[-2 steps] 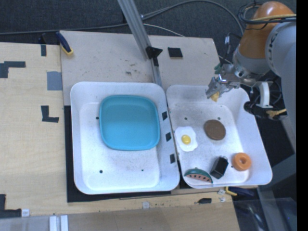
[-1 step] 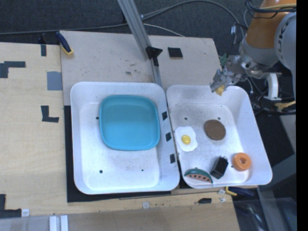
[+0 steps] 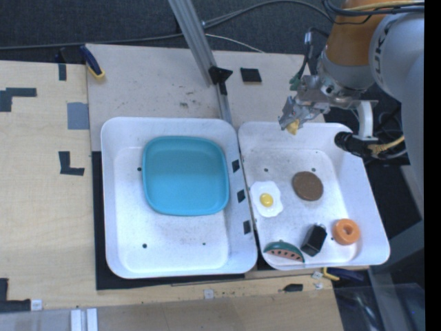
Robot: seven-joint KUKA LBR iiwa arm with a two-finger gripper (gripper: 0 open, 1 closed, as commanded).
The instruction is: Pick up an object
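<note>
My gripper [image 3: 293,121] hangs over the far rim of the right bin [image 3: 358,185], raised above it. A small yellow piece [image 3: 295,127] shows between its fingertips, and the fingers are shut on it. Lower in the right bin lie a fried egg [image 3: 266,200], a brown round disc [image 3: 307,185], an orange donut [image 3: 346,231], a black block [image 3: 314,239] and a watermelon slice [image 3: 284,252]. All of these lie apart from the gripper.
The left bin [image 3: 117,205] holds a blue square plate [image 3: 185,174]. A slanted metal pole [image 3: 200,40] rises behind the bins. Cables [image 3: 358,143] trail beside the right bin's far right corner. Tape marks dot the wooden bench [image 3: 41,150].
</note>
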